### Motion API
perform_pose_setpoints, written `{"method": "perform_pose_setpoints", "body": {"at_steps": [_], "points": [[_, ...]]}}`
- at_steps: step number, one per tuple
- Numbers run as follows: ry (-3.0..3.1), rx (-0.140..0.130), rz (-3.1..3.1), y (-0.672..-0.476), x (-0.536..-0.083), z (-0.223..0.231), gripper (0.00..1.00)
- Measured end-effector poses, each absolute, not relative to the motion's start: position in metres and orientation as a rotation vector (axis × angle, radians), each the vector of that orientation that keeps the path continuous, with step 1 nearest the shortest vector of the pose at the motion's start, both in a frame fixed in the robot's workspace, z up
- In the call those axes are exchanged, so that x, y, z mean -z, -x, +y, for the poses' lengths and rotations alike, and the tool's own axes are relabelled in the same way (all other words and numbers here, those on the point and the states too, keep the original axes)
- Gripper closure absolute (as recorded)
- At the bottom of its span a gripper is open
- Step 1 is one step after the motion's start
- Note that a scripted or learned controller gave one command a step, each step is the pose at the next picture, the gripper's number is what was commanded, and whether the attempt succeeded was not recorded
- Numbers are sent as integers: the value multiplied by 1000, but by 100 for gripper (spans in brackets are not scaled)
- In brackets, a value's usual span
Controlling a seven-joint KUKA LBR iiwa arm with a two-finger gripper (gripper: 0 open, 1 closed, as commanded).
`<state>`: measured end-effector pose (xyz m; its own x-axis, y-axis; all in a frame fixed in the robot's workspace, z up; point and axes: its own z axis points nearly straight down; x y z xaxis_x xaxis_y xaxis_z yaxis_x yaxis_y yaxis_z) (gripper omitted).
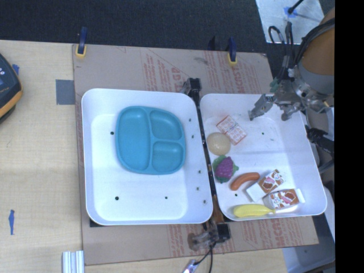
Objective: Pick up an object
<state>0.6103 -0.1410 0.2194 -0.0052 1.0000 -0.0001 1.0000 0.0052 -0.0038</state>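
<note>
I am looking down at two white bins. The left bin is the big thing I use to say where the rest is. A blue plate with three sections lies flat in it, in the half far from the camera.

The right bin sits just beside the left bin, touching it along one side. My gripper hangs over the far part of the right bin, well apart from the left bin. My two fingers are spread wide with nothing between them.

The toys I could pick up all lie in the right bin. A round cream ball is close to the wall next to the left bin. Purple grapes lie just below it, nearer the camera. A small red and white packet lies a bit farther from the left bin than the ball. A red sausage lies beside the grapes. A yellow banana rests by the near rim. Two little cartons sit past the sausage, farthest from the left bin.
</note>
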Motion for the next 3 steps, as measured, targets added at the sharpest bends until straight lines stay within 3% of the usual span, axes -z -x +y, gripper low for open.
{"method": "perform_pose_setpoints", "body": {"at_steps": [1, 2, 3], "points": [[2215, -5, -2226, -615, -93, -114, 0], [2215, -3, -2225, -651, -92, -98, 0], [2216, -1, -2226, -656, -92, -97, 0]]}}
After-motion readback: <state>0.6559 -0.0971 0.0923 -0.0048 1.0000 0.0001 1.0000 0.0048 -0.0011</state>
